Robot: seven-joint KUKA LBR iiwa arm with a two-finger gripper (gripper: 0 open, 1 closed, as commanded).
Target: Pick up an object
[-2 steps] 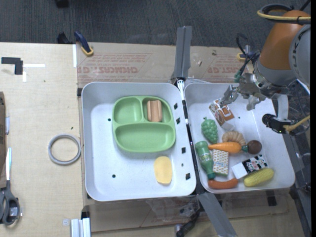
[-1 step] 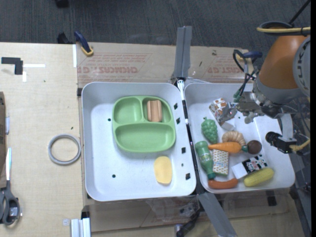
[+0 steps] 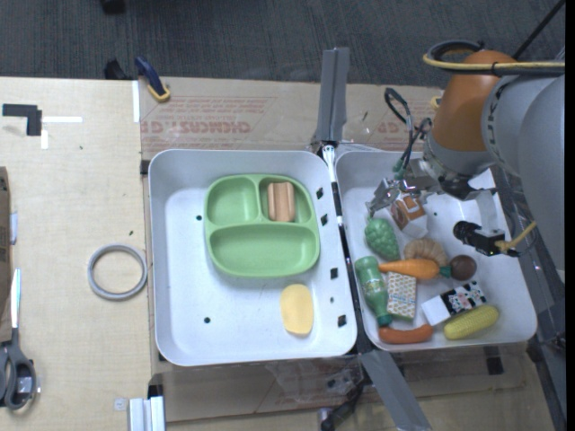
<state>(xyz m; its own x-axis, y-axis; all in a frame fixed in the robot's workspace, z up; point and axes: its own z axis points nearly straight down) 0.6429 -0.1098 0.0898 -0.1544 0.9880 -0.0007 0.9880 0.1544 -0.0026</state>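
My gripper point(image 3: 396, 192) reaches down into the right bin point(image 3: 512, 268) near its back left part. It hangs just over a small orange-and-white carton point(image 3: 411, 212) and looks close to or touching its top. Below the carton lie a bumpy green fruit point(image 3: 381, 238), a beige lump point(image 3: 426, 249), a carrot point(image 3: 411, 268), a green bottle point(image 3: 370, 285) and a waffle-like square point(image 3: 402, 294). A red sausage point(image 3: 406, 334), a yellow-green pickle point(image 3: 470, 322), a brown ball point(image 3: 463, 267) and a black-and-white box point(image 3: 464, 296) lie toward the bin's front.
The left bin point(image 3: 175, 268) holds a green divided plate point(image 3: 260, 250) with a tan wafer point(image 3: 281, 201) in one compartment, and a yellow oval point(image 3: 297, 309) in front of it. A grey ring point(image 3: 118, 270) and scissors point(image 3: 16, 375) lie on the bench at left.
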